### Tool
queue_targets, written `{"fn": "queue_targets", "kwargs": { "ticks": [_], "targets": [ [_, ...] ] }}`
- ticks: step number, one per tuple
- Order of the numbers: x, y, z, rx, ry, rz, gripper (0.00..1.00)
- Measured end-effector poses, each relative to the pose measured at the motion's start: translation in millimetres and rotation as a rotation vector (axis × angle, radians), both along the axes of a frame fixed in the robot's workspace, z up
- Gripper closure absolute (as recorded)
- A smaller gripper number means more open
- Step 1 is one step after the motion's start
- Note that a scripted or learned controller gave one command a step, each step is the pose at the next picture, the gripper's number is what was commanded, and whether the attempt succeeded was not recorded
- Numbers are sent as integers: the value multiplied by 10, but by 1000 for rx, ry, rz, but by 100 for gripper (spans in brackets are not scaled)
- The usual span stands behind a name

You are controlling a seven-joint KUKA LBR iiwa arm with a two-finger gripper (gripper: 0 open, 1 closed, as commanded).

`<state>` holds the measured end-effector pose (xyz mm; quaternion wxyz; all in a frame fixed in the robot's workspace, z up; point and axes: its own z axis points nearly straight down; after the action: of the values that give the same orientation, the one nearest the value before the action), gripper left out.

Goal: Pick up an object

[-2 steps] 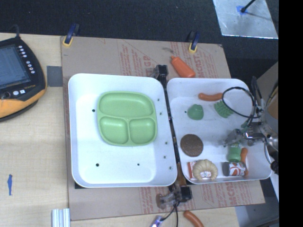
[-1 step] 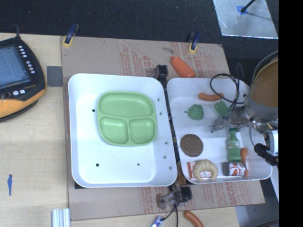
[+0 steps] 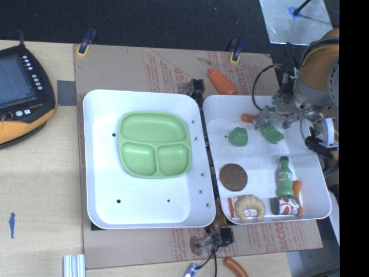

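Note:
My gripper (image 3: pixel 275 119) hangs low over the back of the right bin (image 3: pixel 323 172), open, with nothing between its fingers. A green ridged toy (image 3: pixel 272 134) lies just in front of it, close to the fingertips. To its left a small orange carrot piece (image 3: pixel 249 118) lies on the bin floor. A round green toy (image 3: pixel 237 137) sits further left. Toward the front are a brown cookie (image 3: pixel 233 176), a green bottle (image 3: pixel 283 176), a bagel (image 3: pixel 249 207) and a small can (image 3: pixel 285 206).
The left bin (image 3: pixel 104 201) holds a green divided plate (image 3: pixel 154 143). An orange carrot (image 3: pixel 222 82) lies on the cardboard behind the bins. A teach pendant (image 3: pixel 20 94) rests at the far left. Cables loop beside the arm (image 3: pixel 320 68) at the right.

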<state>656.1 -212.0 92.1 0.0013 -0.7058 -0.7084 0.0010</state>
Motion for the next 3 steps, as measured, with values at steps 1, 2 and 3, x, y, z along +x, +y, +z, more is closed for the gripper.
{"fn": "queue_targets", "kwargs": {
  "ticks": [1, 2, 3],
  "targets": [
    [-3, 158, -2, 1, 2, 0, 0],
    [-3, 153, 103, 1, 4, 4, 100],
    [8, 715, 1052, 0, -2, 1, 100]
  ]
}}
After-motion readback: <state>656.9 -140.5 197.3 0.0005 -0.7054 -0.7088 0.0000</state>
